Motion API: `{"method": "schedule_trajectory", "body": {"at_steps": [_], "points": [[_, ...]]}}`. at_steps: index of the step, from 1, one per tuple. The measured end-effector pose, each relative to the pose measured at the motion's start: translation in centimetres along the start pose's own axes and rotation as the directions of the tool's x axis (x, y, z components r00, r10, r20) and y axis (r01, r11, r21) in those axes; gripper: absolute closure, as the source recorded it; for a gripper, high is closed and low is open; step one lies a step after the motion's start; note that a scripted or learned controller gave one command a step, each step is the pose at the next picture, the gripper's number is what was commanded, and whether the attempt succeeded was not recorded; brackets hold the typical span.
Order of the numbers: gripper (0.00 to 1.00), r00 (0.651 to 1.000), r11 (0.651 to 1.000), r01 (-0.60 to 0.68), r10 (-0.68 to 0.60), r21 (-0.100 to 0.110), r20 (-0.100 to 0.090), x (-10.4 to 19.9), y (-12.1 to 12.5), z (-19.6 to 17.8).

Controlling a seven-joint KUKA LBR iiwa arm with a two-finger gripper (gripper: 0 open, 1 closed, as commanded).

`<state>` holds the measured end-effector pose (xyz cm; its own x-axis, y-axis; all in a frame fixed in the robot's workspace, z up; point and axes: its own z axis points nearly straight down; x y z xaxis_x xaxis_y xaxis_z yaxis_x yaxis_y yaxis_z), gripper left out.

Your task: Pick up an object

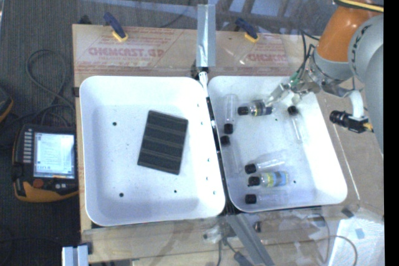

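Observation:
A dark ribbed rectangular block [163, 141] lies flat in the middle of the left bin [93, 134]. The right bin [330, 171] holds several small clear vials with black caps. One vial [255, 110] lies near the bin's back, and two more [268, 165] [272, 180] lie side by side near the front. My gripper [288, 89] hangs over the back right part of the right bin, just right of the back vial and close to a loose black cap [292, 110]. I see nothing held in it.
A thin clear tube [230, 106] lies by the right bin's left wall, with black caps [225, 140] below it. Another clear tube [297, 128] lies mid-bin. A pendant with a lit screen [47, 159] sits left of the bench. Clamps [113, 23] hold the back board.

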<state>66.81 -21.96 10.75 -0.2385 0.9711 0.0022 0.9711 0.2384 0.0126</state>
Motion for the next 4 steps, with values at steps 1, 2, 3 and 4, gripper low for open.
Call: {"method": "schedule_trajectory", "body": {"at_steps": [1,2,3,4], "points": [[0.0,0.997,0.997,0.073,-0.074,0.013,0.005,0.2,-2.3,-2.3],[0.0,0.993,0.993,0.116,-0.116,0.006,-0.001,0.6,-1.4,1.7],[0.0,0.986,0.985,0.169,-0.169,0.011,0.001,7.9,-0.8,1.6],[1.0,0.986,0.986,0.169,-0.169,0.005,0.003,7.9,-0.7,0.5]]}}
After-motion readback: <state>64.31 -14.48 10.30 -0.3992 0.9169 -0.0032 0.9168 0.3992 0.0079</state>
